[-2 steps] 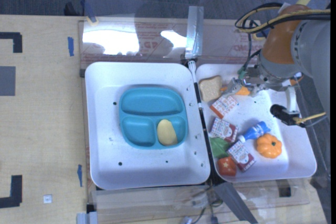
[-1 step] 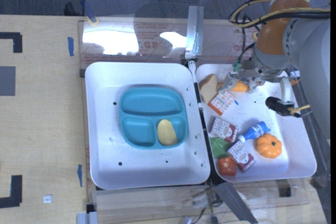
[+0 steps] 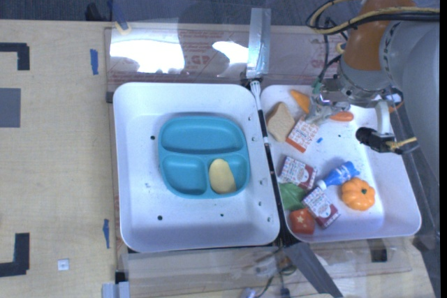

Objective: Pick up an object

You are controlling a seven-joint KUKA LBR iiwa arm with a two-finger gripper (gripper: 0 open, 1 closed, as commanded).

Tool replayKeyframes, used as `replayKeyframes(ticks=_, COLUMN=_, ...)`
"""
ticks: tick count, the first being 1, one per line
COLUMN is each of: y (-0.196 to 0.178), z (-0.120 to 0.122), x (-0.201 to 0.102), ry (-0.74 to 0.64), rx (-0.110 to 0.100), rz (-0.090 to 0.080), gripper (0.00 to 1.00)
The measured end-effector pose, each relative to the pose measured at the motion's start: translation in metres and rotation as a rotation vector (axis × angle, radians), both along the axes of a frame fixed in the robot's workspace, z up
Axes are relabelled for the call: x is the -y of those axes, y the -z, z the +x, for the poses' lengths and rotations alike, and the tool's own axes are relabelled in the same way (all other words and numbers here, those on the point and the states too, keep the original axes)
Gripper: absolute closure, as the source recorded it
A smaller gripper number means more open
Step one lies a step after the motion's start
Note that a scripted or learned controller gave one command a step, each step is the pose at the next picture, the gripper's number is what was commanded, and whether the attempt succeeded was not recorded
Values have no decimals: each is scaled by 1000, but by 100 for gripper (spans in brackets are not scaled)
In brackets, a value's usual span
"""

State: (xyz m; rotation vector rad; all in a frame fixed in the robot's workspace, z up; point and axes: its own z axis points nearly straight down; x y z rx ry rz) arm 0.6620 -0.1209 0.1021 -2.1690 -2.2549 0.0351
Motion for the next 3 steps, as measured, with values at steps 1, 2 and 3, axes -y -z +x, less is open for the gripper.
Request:
replayKeyframes(ticks=1, y=-2, z=2, x=-1, ry=-1, rx=5, rz=0, gripper=0)
replayKeyframes(ticks=2, y=9, z=1, x=-8, ry=-28, rx=6, rz=-1, gripper=0)
replayKeyframes(ticks=3, y=1, z=0, x=-10, ry=-29, rx=-1, rz=3, gripper=100)
